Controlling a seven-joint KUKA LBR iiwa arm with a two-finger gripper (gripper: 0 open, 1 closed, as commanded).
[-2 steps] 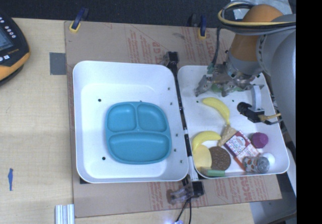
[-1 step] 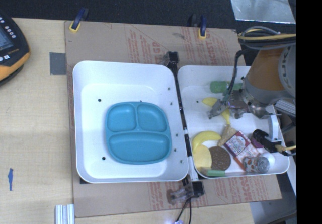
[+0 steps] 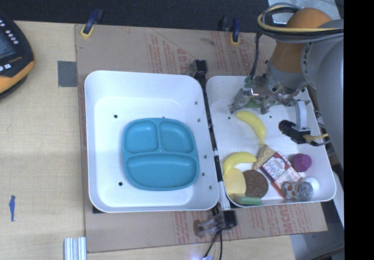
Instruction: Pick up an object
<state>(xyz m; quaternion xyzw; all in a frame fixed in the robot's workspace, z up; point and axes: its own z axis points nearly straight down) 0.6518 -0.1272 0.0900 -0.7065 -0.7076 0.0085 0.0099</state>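
Gripper (image 3: 252, 100) hangs low at the back of the right bin (image 3: 327, 194), just above the banana (image 3: 252, 122); how far it is open, I cannot tell. A blue divided plate (image 3: 160, 153) lies in the left bin (image 3: 105, 136).

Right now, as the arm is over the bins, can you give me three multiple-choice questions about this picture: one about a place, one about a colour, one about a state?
1. Where does the plate lie?
A. in the left bin
B. in the right bin
C. on the bench outside the bins

2. What colour is the plate?
A. red
B. blue
C. black

3. How does the banana stand to the gripper?
A. lifted clear above the bench
B. lying on the bin floor just below the gripper
C. lying on the plate

Answers:
1. A, the plate sits inside the left bin.
2. B, its three compartments are all light blue.
3. B, the banana rests on the floor of the right bin, beside the other toys.
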